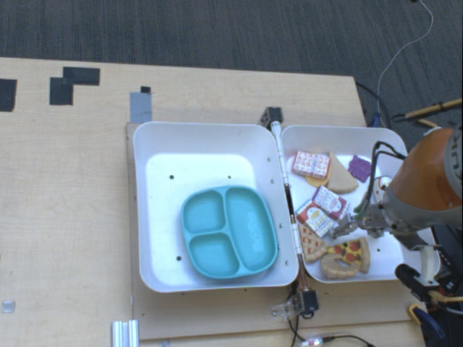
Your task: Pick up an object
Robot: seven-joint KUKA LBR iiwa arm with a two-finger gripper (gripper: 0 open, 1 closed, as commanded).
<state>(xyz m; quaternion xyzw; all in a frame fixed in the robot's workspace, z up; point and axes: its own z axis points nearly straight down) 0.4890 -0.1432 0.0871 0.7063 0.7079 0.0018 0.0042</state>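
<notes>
Two white bins are sitting side by side on the wooden desk (72,194); the left bin (155,266) is carrying a teal divided plate (229,232) w/ three compartments, lying flat toward its lower right. The right bin (394,137) is holding a cluster of toy food items: a pink-checked square packet (312,164) near the top left, a tan wedge (341,181) just beside it, a purple piece (359,168) to the right of that, a red-and-white packet (321,210) at mid-left, a waffle-like piece (312,246) below it, a pizza slice (351,251) next to the waffle & a tan bread-like ring (340,269) at the bottom. The arm (434,183) is reaching in from the right, its orange band sitting over the bin's right side, and the gripper (346,225) is hanging low among the items, approx. between the red-and-white packet and the pizza slice, just beside both. Can't tell the gripper's state, since the picture is too small and cluttered at that spot, & can't tell if anything is being touched or held. Dark patches (72,84) are showing on the desk's upper left, and cables (405,42) are trailing over grey carpet at upper right.
</notes>
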